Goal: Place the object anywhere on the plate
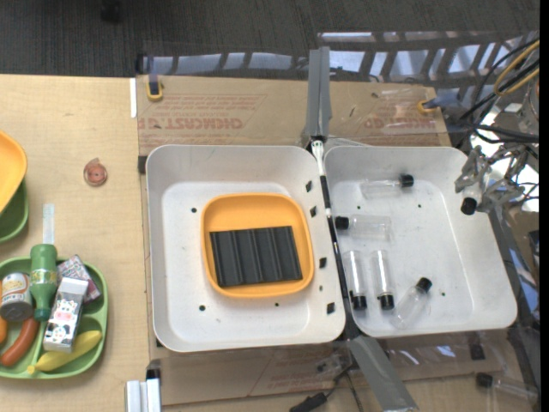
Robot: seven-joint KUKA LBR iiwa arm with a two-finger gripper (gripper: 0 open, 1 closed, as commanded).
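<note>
**Vials and plate, with the gripper at the right bin's outer rim**

Five clear vials [380, 275] with black caps lie flat in the right bin [467, 303]. None of them touches the plate [255, 208]. The gripper [476, 181] hangs over that bin's far rim, toward its upper corner. Whether it is open or closed cannot be told, and nothing is seen held in it.

The upper vial [384, 184] is the one nearest the gripper. It lies just to the gripper's view-left, with its cap pointing toward the gripper. A second vial [364, 225] lies farther off and lower, near the wall between the bins, with its cap turned away from the gripper. Two more lie side by side below and to the view-left of the gripper, caps toward the near rim. A tilted vial [412, 302] rests just beside that pair, almost straight below the gripper in the view.

The plate is orange-yellow and a rounded square. It sits in the left bin [171, 256], well apart from the gripper and beyond the dividing wall. A dark grey ribbed slab [256, 257] lies on it and covers most of its floor.

Farthest from the gripper, on the wooden table [69, 110], stand a green tray [93, 350] of toy foods and a small pink disc [96, 173].
</note>
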